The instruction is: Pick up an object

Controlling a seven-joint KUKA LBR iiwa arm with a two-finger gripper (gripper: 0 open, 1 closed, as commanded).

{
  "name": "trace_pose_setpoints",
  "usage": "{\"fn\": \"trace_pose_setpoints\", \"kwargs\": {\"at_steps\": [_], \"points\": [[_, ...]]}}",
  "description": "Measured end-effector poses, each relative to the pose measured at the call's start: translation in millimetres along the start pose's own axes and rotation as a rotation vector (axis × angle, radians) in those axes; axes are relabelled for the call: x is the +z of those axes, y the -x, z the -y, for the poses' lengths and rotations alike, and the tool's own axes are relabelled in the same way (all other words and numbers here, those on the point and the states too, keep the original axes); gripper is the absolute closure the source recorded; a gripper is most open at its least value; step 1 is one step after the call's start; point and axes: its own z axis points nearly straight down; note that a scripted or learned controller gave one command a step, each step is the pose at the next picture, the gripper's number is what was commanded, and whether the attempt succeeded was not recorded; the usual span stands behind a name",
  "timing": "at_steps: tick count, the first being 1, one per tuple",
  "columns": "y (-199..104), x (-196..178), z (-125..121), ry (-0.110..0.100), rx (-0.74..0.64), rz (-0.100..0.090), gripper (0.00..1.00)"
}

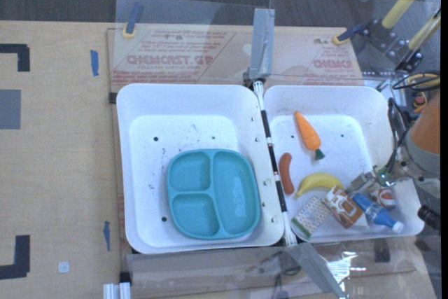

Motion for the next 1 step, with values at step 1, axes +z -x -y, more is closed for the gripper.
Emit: {"fn": "trace_pose_setpoints", "kwargs": {"at_steps": [1], "points": [[4.1,-10.8,0.6,0.004,0.007,0.008,1.0]]}}
